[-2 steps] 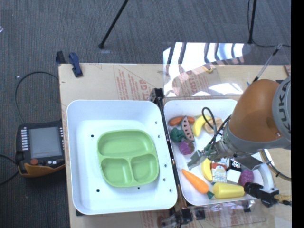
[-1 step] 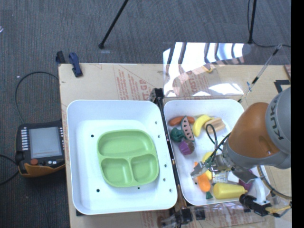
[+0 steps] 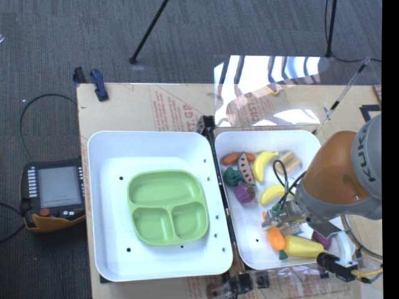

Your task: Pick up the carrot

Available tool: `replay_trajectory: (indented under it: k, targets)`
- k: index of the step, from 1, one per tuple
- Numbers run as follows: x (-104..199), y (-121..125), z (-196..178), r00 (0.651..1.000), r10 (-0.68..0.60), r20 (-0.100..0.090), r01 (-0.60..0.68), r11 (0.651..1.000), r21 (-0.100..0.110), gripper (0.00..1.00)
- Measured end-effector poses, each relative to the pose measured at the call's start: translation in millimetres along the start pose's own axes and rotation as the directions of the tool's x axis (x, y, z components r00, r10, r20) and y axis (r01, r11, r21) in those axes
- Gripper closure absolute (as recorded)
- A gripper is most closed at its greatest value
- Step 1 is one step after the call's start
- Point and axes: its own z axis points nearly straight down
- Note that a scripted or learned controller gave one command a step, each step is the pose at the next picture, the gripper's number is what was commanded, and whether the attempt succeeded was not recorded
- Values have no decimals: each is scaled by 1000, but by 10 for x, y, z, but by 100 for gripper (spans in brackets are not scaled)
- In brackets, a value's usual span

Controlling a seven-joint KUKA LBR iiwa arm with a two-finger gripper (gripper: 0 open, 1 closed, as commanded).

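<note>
The tool (image 3: 278, 220) is seen lowered into the right-hand bin (image 3: 308, 137), hung beneath the orange-banded wrist. How far it is open cannot be told, and nothing is seen gripped in it. The carrot (image 3: 276, 237) is found lying on the bin floor just below the tool, toward the near wall, touching a yellow toy (image 3: 303, 247) at its right. This placement is judged to be a descent lined up for a grasp, not yet completed. Beyond the tool, two bananas (image 3: 267, 161), a watermelon slice (image 3: 247, 169) and purple pieces are crowded together. A green divided plate (image 3: 167, 206) is noted in the left bin (image 3: 106, 167), well apart.
</note>
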Motion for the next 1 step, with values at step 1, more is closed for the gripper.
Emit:
replay_trajectory:
  k: [1]
  targets:
    - [350,192,-1759,925,380,2,-380,925,9,100]
